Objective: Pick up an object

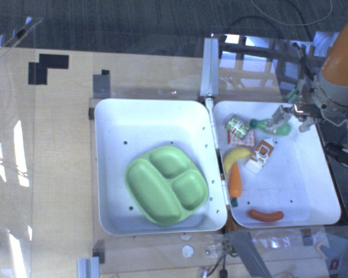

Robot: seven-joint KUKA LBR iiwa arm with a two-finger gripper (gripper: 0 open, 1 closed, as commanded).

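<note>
The gripper (281, 119) hangs at two o'clock over the right bin (313, 178), I cannot tell its grip, so drop straight onto the green bottle (272, 127).

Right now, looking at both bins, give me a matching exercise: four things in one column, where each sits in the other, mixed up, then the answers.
Things:
1. green tray
2. sausage
3. carrot
4. tool

Places:
A. right bin, near its front edge
B. over the right bin's far right corner
C. left bin
D. right bin, by the wall between the bins, just below the banana

Pairs: 1-C, 2-A, 3-D, 4-B
</note>
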